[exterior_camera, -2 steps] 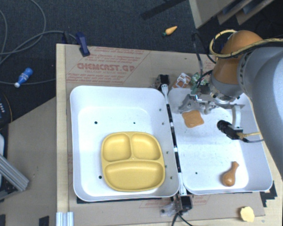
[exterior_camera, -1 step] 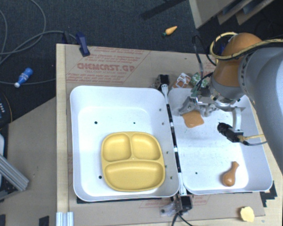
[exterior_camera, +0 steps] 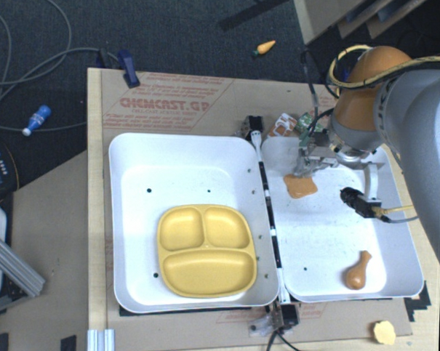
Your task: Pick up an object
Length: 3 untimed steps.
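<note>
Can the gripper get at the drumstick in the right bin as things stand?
Probably yes. The drumstick lies alone on open floor of the right bin, with nothing over it, and the gripper hangs above that same bin.

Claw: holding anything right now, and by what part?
Cannot be told. The claw sits right above the tan toy piece in the right bin, touching or nearly so; no clear grip shows.

Bench (exterior_camera: 95, 202), light wood w/ a printed cardboard sheet (exterior_camera: 165, 100) on top. Two white bins directly on it: right bin (exterior_camera: 390, 277) under the gripper (exterior_camera: 305, 166), left bin (exterior_camera: 133, 167) just beside it, on the far side from the arm. Yellow bit (exterior_camera: 383, 332) on the bench, well apart from the gripper, nearer the camera, past the right bin's corner.
</note>
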Each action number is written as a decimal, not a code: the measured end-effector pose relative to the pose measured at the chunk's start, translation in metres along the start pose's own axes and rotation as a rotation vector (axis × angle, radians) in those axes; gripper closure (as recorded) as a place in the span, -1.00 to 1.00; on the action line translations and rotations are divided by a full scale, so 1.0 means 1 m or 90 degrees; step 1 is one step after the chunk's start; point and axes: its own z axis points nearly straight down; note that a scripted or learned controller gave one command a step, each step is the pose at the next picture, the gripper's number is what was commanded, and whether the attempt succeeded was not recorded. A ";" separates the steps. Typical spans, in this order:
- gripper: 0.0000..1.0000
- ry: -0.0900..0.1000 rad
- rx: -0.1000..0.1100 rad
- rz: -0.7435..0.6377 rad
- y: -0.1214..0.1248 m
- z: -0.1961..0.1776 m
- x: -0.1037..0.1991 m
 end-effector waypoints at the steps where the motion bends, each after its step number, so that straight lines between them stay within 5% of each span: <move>1: -1.00 0.000 0.001 0.000 0.000 0.001 0.000; 2: -1.00 0.000 0.000 0.000 0.014 0.012 0.005; 3: -1.00 0.001 0.004 0.001 -0.014 0.012 0.001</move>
